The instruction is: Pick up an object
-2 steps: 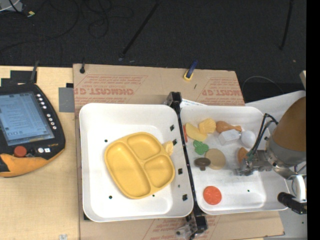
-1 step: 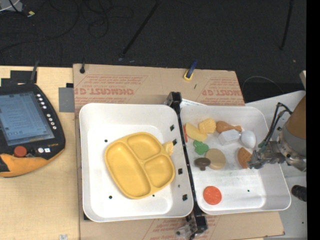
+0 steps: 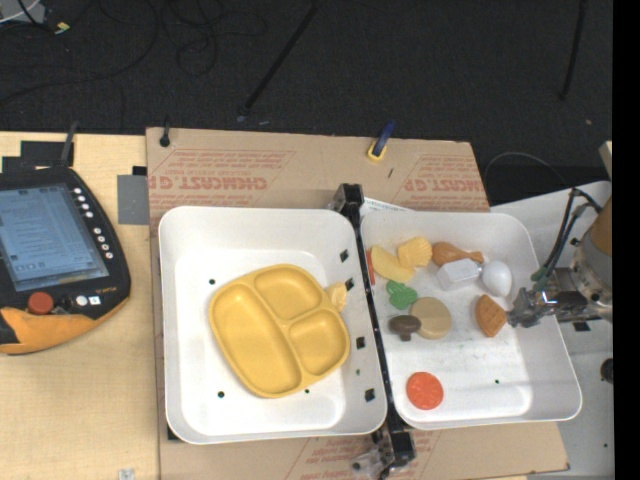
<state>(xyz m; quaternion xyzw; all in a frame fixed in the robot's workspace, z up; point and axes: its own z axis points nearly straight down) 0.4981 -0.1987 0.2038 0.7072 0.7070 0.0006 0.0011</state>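
The right bin (image 3: 545, 393) holds several toy foods: a yellow piece (image 3: 415, 253), a drumstick (image 3: 456, 256), a white egg (image 3: 497, 278), a pale block (image 3: 455, 274), a green piece (image 3: 402, 294), a brown mushroom (image 3: 404, 324), a tan round (image 3: 433, 316), a brown bread piece (image 3: 490, 316) and a red-orange disc (image 3: 425, 390). My gripper (image 3: 527, 310) sits low at the bin's right side, just right of the bread piece and below the egg. Nothing can be made out in its grasp.
The left bin (image 3: 190, 388) holds a yellow divided tray (image 3: 280, 328). A black divider (image 3: 362, 298) runs between the bins. A tablet-like pendant (image 3: 55, 258) lies on the bench at far left. Bare bin floor lies around the red-orange disc.
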